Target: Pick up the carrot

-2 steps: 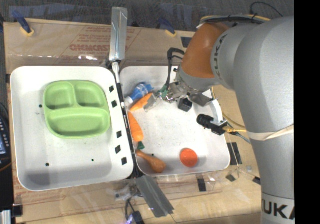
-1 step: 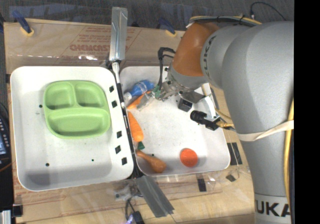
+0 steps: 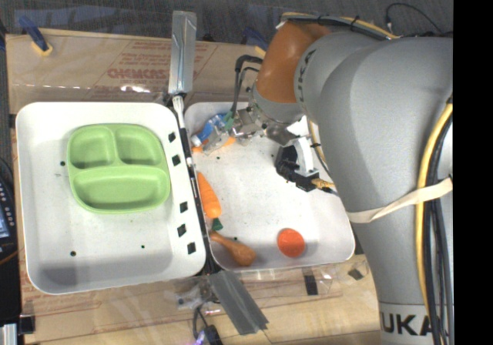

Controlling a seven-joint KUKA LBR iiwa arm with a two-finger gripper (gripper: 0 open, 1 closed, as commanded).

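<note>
Hovering by the right bin's [image 3: 331, 212] far wall, tool [image 3: 231, 132] possibly empty; grip unclear.

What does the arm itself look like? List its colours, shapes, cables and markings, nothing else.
The arm is bulky, rounded and light grey, with an orange band above the wrist. Black cables loop beside the wrist, and a yellow cable runs down the arm's right side next to a pale strap. White KUKA lettering marks its base. The gripper is a small dark metal assembly.
</note>
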